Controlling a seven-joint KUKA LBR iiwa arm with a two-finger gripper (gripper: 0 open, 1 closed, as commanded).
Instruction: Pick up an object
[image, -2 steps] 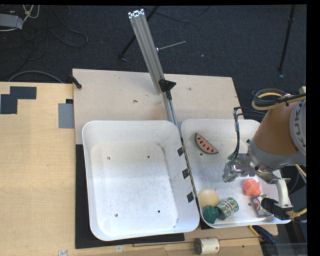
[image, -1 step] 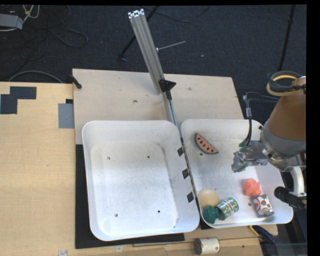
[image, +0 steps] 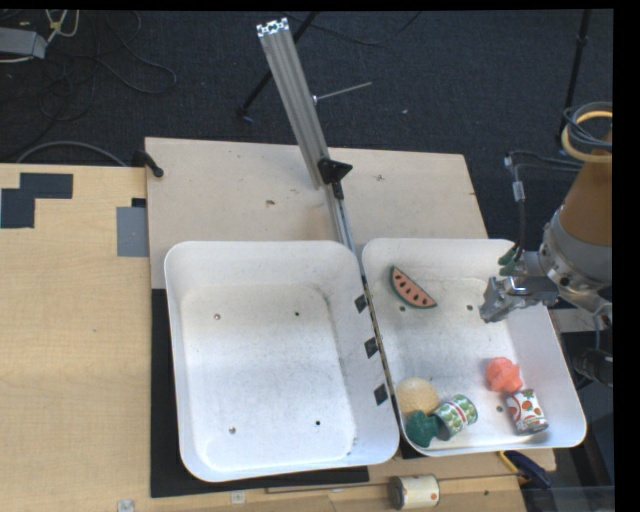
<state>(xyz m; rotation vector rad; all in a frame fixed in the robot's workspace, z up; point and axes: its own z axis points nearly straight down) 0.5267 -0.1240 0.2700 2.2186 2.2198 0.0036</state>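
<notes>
**Pincer poised over the right bin's far right side**

Pincer (image: 497, 300) hangs above the right bin (image: 455, 255), near its right wall, on the grey arm (image: 580, 250) reaching in from the right. Whether its fingers are spread or pressed together cannot be told, and nothing shows between them. A watermelon slice (image: 411, 288) lies left of it, well apart, toward the bin's far end. An orange lump (image: 504, 375) sits nearer the front, below the pincer, with a small printed can (image: 526, 410) just in front of it. Along the front wall lie a green-striped can (image: 456, 414), a tan ball (image: 418, 395) and a dark green piece (image: 424, 430), close together. The left bin (image: 200, 270) sits alongside.
</notes>
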